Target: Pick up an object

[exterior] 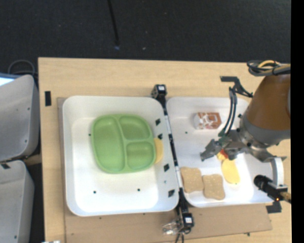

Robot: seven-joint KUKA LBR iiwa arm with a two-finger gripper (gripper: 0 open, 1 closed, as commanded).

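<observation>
1. Two shallow white bins sat side by side on the wooden worktop (pixel 50 186), and the claw (pixel 220 153) hung over the right bin (pixel 185 113), reaching in from the right on the grey arm with its orange band (pixel 271 97).
2. Whether the claw was wide or narrow could not be told: its tips were lost among dark linkage and nothing showed plainly between them.
3. A yellow banana-like piece (pixel 231 172) lay just beside the claw, below and to its right; a small red and yellow patch (pixel 222 155) showed right at the claw, too small to identify.
4. A small brown and white packet (pixel 207 120) lay above the claw and a little to its left, apart from it.
5. Two tan bread-like slices (pixel 202 183) lay below the claw, touching each other near the right bin's bottom left corner.
6. Well to the left of the claw, in the left bin (pixel 73 196), rested a green divided plate (pixel 122 143) with a yellow item (pixel 158 148) peeking out at its right edge.
</observation>
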